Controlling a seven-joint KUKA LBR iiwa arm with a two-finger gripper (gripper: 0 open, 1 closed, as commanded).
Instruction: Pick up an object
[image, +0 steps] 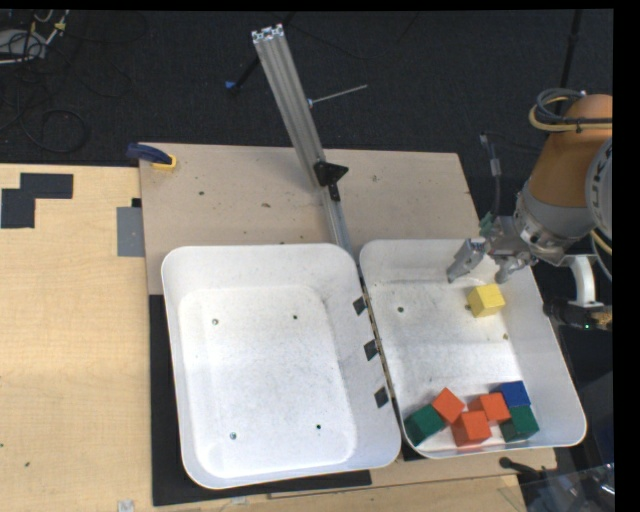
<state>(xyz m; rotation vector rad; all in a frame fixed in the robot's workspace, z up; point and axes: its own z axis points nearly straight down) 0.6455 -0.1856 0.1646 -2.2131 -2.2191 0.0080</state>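
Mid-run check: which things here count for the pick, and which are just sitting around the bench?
For the pick:
gripper, open, above the right bin
yellow block, just below the gripper
orange, green and blue blocks clustered in the right bin's near corner

Lying about:
left bin
aluminium rail
blue-and-yellow clamp

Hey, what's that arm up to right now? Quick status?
Pincer open, holding nothing, at far end of right bin. Yellow block just below it, untouched. Other blocks clustered at near end, none in the way.

Arm (565, 180) reaching from right, gripper (487, 262) splayed
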